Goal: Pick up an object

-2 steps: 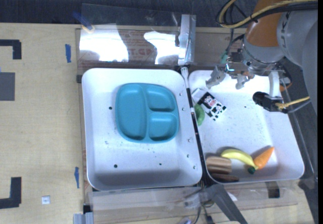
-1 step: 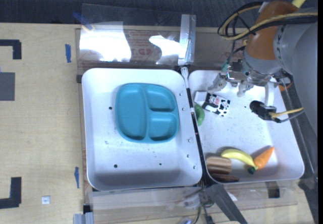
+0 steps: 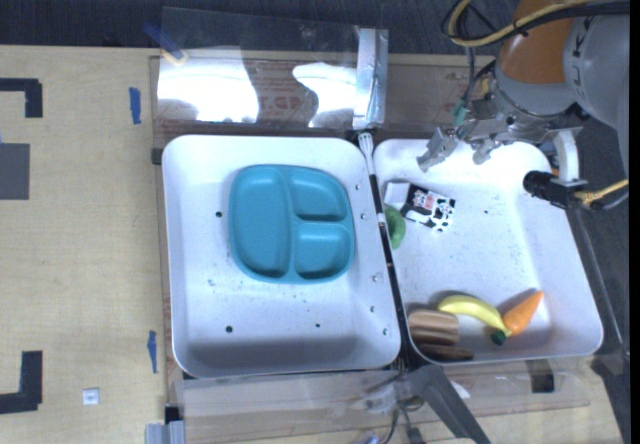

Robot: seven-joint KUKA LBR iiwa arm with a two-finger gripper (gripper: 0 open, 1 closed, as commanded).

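Broadly, we see the bench (image 3: 70, 232) spreading pale and wooden from nine o'clock, carrying two shallow white bins side by side. Our left bin (image 3: 200, 332) sits at the centre of the view, and a blue divided tray (image 3: 293, 222) lies flat in its upper middle, apart from every wall. Our right bin (image 3: 560, 262) lies toward three o'clock, touching the left one along a shared rim. The arm (image 3: 560, 22), grey with its orange band, reaches in from two o'clock, and its tool (image 3: 462, 147) hangs over the far rim of the right bin at about one o'clock; its two fingers look spread apart with nothing between them.

Inside the right bin, a wooden block (image 3: 433, 329) rests at the near wall toward five o'clock. A yellow banana (image 3: 472, 313) lies just beside it, and an orange carrot (image 3: 524, 310) touches the banana's far end. A small black-and-white box (image 3: 430, 206) sits tilted near the bin's left wall, well apart from the tool, and a green item (image 3: 395, 229) peeks out just beside it against the shared rim.
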